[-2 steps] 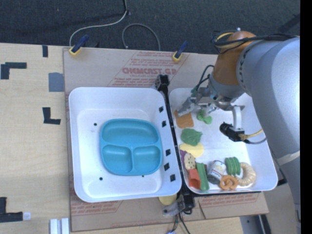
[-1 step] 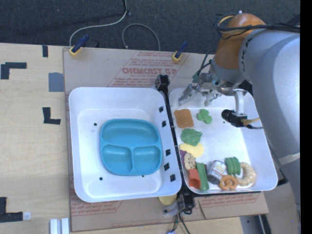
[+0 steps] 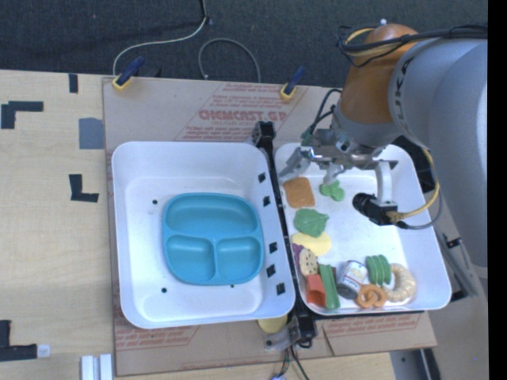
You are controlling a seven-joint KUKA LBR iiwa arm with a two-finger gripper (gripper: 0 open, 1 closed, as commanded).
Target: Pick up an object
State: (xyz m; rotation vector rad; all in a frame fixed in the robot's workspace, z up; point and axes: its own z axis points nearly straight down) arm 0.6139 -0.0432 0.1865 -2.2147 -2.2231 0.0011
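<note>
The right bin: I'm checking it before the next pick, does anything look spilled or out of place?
Nothing has spilled. The toy food sits crowded along the shallow white right bin's left and near sides, all inside its walls. The blue divided plastic tray lies flat in the left white bin.

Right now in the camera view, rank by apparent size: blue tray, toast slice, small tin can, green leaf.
1. blue tray, by far the largest
2. green leaf and toast slice, too alike to rank
3. small tin can, smallest

Grey arm (image 3: 444,77) reaches in from the right, orange band (image 3: 372,70) up top, wrist bent steeply down, gripper (image 3: 333,165) hanging low with its tip pointing straight down.
</note>
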